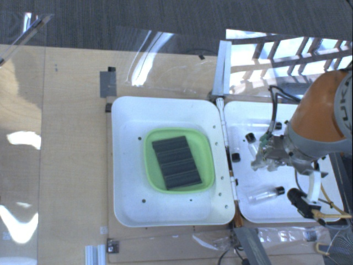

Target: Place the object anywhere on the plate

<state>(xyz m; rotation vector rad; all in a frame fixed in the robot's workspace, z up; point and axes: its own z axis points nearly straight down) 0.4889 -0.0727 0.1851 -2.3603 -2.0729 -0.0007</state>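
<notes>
A square green plate (205,164) sits in the middle of the left white bin (127,148). A dark grey ridged block (176,162) lies flat on the plate, slightly askew. My gripper (263,158) hangs over the right bin (242,208), near its left-centre, well apart from the plate and the block. A clear tube with a black cap (266,193) lies on the right bin's floor just below the gripper. I see nothing held at the gripper.
Two small black pieces lie in the right bin, one (235,157) by its left wall and one (250,137) further back. A raised divider (225,148) separates the two bins. A metal post (222,70) stands behind them.
</notes>
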